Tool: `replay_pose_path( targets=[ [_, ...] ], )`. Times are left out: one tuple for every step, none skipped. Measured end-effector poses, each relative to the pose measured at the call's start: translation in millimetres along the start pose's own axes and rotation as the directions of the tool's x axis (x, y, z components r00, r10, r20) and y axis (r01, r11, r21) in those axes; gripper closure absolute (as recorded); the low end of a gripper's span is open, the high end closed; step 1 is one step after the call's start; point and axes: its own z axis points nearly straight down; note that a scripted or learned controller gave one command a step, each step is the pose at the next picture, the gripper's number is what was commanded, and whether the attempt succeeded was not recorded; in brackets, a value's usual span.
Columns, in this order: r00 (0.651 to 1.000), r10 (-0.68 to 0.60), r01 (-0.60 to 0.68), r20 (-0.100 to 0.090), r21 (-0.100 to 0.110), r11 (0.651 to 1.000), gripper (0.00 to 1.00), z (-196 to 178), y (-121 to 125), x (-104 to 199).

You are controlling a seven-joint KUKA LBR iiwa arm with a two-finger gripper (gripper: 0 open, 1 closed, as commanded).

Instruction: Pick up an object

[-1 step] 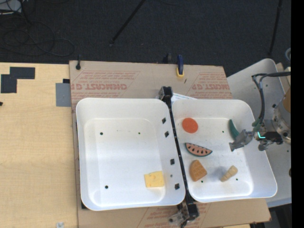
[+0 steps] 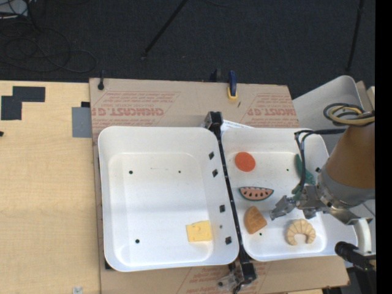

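Hanging low over the right-hand white bin (image 2: 269,250), the grey two-finger gripper (image 2: 283,208) holds nothing, its spread beyond my telling; likeliest target, the tan bread wedge (image 2: 254,219), lies just beside it.

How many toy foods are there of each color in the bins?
Yellow: 1, the cheese block
Orange-red: 1, the round piece
Red and green: 1, the watermelon slice
Brown: 1, the bread wedge
Tan: 1, the croissant
Total: 5
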Motion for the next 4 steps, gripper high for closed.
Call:
replay_pose_path(
  targets=[
    [1.000,0.008,-0.008,0.003,-0.010,1.000,1.00,-16,2,-4],
    [1.000,-0.008,0.008,0.005,-0.032,0.999,1.00,-171,34,56],
    [1.000,-0.002,0.003,0.008,-0.032,1.000,1.00,-385,90,61],
    [1.000,-0.005,0.005,0.003,-0.012,1.000,1.00,-376,30,122]
  ],
)
